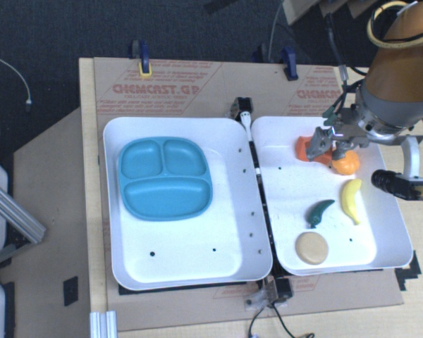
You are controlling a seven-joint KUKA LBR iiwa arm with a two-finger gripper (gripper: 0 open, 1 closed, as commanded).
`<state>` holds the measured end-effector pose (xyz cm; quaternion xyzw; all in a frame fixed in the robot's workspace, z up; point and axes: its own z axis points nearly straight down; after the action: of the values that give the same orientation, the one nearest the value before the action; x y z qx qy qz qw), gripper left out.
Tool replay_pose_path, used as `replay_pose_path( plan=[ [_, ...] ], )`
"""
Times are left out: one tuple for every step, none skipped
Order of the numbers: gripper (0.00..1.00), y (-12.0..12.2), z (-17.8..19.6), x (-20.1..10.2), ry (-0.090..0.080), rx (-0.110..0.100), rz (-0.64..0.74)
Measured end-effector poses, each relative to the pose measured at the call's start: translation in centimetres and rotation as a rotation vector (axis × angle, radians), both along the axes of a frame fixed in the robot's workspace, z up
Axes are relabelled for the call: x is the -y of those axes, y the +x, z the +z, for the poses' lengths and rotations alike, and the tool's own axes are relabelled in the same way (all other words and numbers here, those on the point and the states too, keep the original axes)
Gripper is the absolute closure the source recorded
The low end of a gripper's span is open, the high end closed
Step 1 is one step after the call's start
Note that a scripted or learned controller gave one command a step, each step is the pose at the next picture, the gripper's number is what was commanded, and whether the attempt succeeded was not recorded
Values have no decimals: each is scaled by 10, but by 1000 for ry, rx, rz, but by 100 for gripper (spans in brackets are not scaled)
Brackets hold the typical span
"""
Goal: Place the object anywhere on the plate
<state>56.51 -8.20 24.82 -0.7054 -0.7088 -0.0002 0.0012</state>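
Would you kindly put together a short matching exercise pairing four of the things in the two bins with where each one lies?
Things:
1. blue plate
2. banana
3. tan round piece
4. orange items

Places:
A. near corner of the right bin
B. right bin, under the gripper at the far side
C. left bin, toward its far left
D. right bin, toward its right side, beside the dark green pepper-like piece

Pairs: 1-C, 2-D, 3-A, 4-B
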Motion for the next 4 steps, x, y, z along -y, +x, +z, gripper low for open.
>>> replay_pose_path(
  plan=[
    [100,-13,-15,-55,1,-2,1],
    [100,-31,-7,-109,1,-1,2],
    [100,-48,-24,-162,0,-3,1],
    [100,-63,-13,-213,0,2,1]
  ],
)
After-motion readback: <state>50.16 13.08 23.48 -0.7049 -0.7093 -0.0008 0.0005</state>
